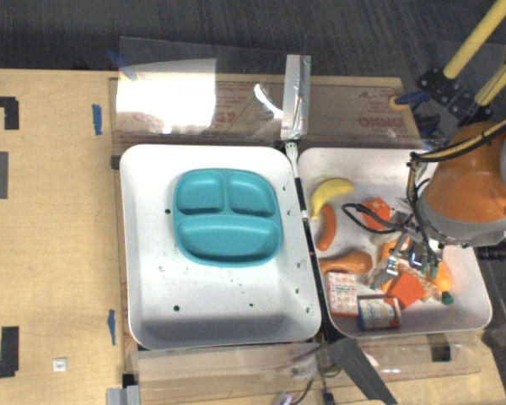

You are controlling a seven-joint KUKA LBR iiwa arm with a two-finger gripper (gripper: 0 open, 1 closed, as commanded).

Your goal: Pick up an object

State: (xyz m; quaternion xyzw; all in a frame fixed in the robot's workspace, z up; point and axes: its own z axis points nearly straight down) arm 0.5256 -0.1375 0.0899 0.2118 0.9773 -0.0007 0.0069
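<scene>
Over the right bin [481,310], the end effector [402,260] hangs among toys.

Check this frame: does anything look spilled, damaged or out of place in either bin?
Nothing looks spilled or broken. The teal divided plate sits flat in the left bin. The right bin is cluttered: a banana, a sausage and a small can on its side, with the gripper down among them.

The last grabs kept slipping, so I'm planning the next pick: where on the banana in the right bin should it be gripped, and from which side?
Grip the banana at mid-length, coming straight down from above. It lies flat near the bin's far-left corner, curved, and the mid-section looks the most exposed part. Close across its narrow width; the orange sausage lies close beside it, so approach carefully.
</scene>
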